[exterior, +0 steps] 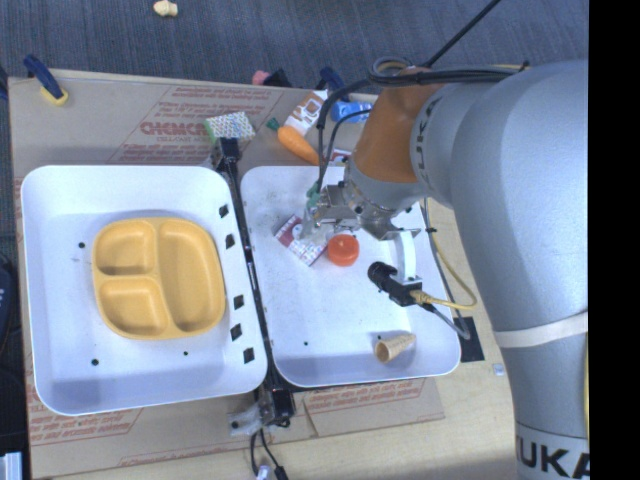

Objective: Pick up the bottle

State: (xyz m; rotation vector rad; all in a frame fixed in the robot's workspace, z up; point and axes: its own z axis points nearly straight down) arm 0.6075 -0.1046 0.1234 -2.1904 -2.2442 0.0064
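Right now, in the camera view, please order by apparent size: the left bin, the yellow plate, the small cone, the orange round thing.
1. left bin
2. yellow plate
3. small cone and orange round thing: about alike, so not ranked.

A grey-blue carpet point(120, 28) with a fine ribbed weave covers the floor along the top of the view. A small yellow scrap point(165, 8) lies on it, well apart from the bench point(470, 418). The bench is of pale wood, bare at the lower right. A sheet of brown cardboard point(150, 118) with red print lies flat over it, and a blue clamp point(45, 80) sits at its far left corner. The light is even, the shadows soft
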